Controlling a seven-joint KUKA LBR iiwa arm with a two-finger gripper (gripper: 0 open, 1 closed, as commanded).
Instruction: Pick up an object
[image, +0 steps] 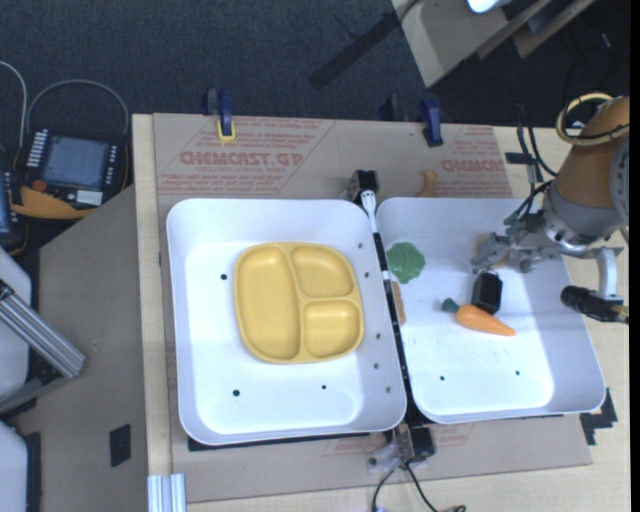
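From my remote seat I saw the arm (590, 170) reaching in from 3 o'clock, its orange band above the wrist, with the claw (497, 252) low over the right bin (560, 390), in the part of that bin toward 1 o'clock. I could not tell how far the claw was open, and I saw nothing gripped in it.

Three loose things lay in that bin. A small black block (487, 291) sat just beside the claw on its 6 o'clock side; whether the two touched I could not make out. A toy carrot (484, 320) lay on its side right at the block's 6 o'clock end, its orange tip pointing toward 4 o'clock and its green stub toward 10 o'clock. A green toy vegetable (406, 262) lay apart from both, near the bin's wall at 9 o'clock.

The left bin (200, 400) held a yellow divided plate (297, 300), flat and roughly in the middle, with one long compartment on the 9 o'clock side and two smaller ones on the 3 o'clock side.

Both bins rested side by side on a cardboard sheet (300, 150) with red print that covered the worktop. Two blue clamps (222, 108) pinned the sheet at its 12 o'clock edge. A handheld control pendant (72, 165) lay off the worktop at 10 o'clock.
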